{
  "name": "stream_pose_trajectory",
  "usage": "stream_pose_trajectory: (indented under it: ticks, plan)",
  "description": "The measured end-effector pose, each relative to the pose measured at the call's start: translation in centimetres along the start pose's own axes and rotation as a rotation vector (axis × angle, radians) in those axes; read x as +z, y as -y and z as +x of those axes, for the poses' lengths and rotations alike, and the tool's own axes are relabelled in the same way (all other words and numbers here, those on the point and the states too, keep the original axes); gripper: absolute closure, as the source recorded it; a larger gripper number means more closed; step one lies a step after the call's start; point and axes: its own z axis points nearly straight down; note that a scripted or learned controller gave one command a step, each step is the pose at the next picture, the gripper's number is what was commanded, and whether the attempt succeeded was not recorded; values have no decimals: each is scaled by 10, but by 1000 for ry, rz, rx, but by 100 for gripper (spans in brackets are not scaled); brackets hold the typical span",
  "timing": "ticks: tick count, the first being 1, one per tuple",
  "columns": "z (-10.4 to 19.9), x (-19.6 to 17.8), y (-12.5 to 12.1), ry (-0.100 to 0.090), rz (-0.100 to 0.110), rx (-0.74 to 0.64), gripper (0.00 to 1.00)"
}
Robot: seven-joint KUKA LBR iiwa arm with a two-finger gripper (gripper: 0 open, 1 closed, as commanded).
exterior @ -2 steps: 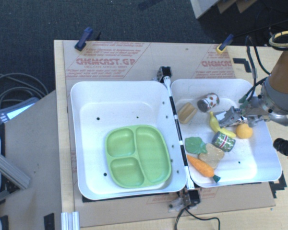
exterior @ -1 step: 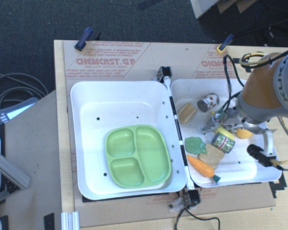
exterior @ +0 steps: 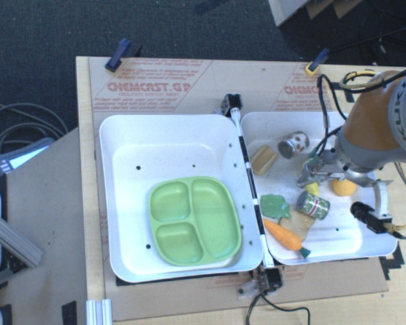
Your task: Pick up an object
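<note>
In the right bin (exterior: 365, 246), the gripper (exterior: 316, 175), its grasp impossible to judge, hovers among a can (exterior: 313, 205), lemon (exterior: 344, 187), carrot (exterior: 284, 235) and bread (exterior: 263, 159), while "CHEMCAST" marks the board (exterior: 149, 85) at upper left.
</note>
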Motion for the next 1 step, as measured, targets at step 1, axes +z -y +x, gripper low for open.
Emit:
stream_pose_trajectory:
  ticks: [1]
  plan:
    - [93,-91,-20,-2,0,-3,100]
